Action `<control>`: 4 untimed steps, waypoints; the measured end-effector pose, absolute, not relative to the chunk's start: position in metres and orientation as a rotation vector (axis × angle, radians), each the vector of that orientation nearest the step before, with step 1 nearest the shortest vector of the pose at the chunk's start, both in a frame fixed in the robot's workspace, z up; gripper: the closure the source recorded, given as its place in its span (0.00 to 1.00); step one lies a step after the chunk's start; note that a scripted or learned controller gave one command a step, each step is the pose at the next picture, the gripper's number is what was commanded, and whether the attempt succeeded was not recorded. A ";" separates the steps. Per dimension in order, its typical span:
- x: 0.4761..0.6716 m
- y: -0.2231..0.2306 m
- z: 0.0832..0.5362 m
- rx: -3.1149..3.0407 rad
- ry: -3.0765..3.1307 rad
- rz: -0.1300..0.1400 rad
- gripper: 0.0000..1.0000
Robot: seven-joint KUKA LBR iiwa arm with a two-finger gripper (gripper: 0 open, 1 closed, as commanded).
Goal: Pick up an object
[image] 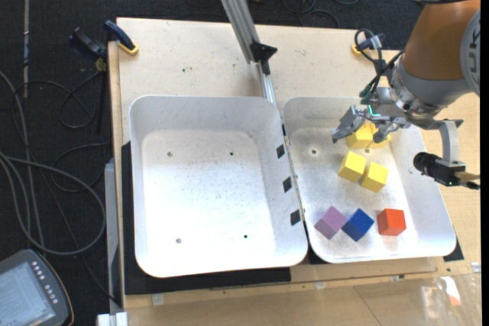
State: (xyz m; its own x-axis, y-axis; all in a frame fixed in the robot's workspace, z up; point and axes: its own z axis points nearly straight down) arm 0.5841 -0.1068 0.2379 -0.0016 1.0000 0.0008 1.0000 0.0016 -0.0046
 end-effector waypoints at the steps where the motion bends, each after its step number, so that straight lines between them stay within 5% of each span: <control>1: 0.585 -0.107 0.240 -2.221 -2.222 0.001 0.00; 3: 0.591 -0.104 0.135 -2.217 -2.220 0.005 0.00; 4: 0.598 -0.106 0.124 -2.235 -2.235 -0.017 0.00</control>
